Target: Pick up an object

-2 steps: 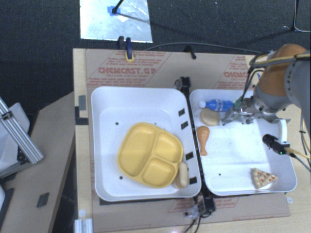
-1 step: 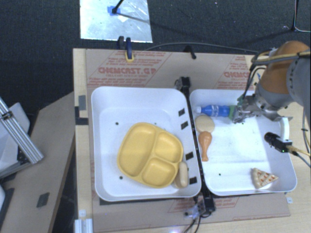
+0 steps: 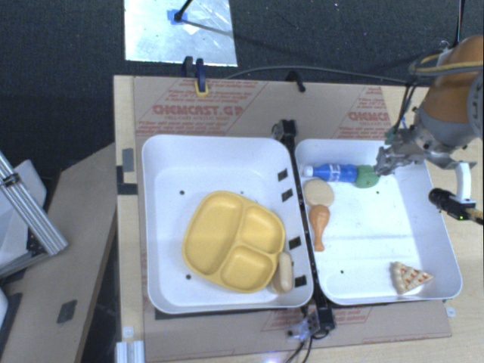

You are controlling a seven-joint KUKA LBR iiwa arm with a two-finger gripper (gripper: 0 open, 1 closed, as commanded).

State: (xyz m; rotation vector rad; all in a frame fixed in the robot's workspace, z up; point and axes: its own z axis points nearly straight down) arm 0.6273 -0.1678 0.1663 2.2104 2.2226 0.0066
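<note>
A small green object (image 3: 367, 177) lies at the far side of the right bin (image 3: 435, 237), touching the blue bottle (image 3: 333, 172) on its left. The gripper (image 3: 384, 163) sits just beside and above it, likely lining up a grasp; its opening cannot be told. The arm slants in from the right, wrist tipped down.

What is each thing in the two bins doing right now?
Yellow tray: flat in left bin.
Bread roll: beside the tray.
Blue bottle: lying on its side.
Green thing: next to the end effector.
Drumstick: lying flat.
Pizza slice: lying flat.
</note>
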